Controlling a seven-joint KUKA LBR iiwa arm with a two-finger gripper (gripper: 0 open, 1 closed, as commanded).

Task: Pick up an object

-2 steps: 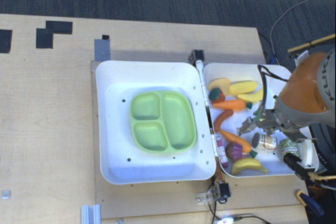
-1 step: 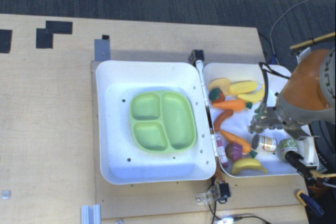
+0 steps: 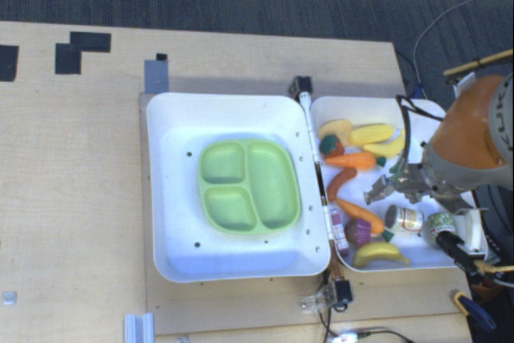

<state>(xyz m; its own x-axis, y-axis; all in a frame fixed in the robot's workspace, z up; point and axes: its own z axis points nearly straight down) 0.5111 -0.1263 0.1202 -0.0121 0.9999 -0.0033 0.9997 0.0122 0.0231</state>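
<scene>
Here, an orange carrot [image 3: 351,161] lies beside yellow corn [image 3: 369,133].

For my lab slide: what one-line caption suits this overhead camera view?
Arm's pincer poised over right bin of toy food, beside left bin holding a green divided plate.

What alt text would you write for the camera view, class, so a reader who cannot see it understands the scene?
A grey and orange robot arm holds its claw over the right white bin, which is crowded with toy food such as a carrot, corn and a banana. The left white bin holds a green divided plate.
</scene>
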